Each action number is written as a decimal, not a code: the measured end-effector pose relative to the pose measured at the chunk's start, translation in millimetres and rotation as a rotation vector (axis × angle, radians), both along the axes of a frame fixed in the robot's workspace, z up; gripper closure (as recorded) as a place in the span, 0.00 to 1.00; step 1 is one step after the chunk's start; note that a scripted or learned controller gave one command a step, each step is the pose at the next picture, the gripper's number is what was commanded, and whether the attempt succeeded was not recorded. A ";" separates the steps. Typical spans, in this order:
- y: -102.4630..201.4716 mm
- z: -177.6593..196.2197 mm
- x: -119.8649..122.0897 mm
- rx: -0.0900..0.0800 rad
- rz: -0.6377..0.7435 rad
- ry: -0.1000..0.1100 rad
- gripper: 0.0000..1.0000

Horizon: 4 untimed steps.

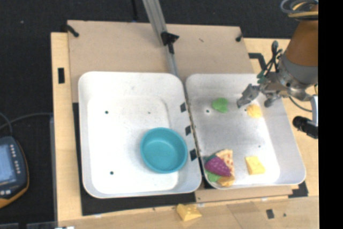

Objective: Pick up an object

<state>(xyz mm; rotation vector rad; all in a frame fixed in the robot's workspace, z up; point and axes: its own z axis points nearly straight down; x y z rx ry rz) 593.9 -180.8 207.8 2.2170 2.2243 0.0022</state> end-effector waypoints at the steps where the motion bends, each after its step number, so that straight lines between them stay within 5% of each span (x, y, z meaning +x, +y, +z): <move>1: 0.0 0.0 0.0 0.000 0.000 0.000 0.00; 4: -2.1 -107.9 -6.6 -0.003 -0.006 0.003 0.00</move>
